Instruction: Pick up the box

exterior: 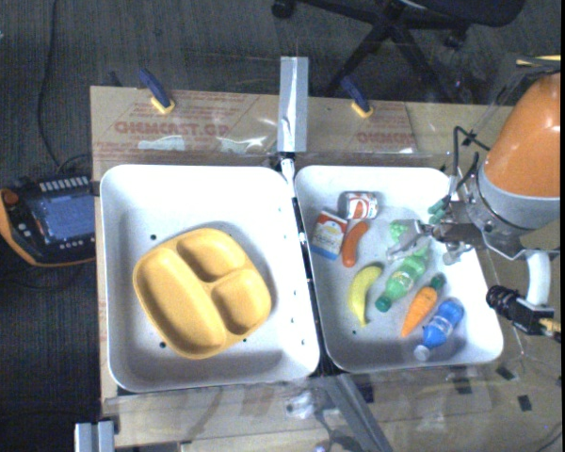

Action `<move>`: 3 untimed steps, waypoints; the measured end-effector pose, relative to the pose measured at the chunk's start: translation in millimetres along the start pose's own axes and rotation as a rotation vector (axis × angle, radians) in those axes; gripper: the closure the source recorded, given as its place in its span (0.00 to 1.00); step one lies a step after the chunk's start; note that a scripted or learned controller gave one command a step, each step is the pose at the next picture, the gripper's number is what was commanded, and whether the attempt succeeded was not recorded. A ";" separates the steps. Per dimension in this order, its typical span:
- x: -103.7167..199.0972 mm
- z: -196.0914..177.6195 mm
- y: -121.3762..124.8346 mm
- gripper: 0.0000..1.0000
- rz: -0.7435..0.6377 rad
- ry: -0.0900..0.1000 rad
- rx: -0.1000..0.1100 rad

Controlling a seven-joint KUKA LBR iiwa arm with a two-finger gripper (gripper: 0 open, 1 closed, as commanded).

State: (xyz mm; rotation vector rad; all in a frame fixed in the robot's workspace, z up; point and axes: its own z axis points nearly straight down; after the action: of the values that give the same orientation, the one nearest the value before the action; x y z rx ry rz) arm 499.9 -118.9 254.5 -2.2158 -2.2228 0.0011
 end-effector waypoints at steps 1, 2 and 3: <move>41.5 53.4 11.3 0.00 0.269 0.001 0.003; 113.4 36.0 77.5 0.00 0.479 -0.003 0.002; 113.1 36.0 77.4 0.00 0.479 -0.004 0.002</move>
State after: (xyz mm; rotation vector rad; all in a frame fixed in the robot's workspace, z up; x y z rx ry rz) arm 576.9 -5.5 218.5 -2.6816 -1.6342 0.0082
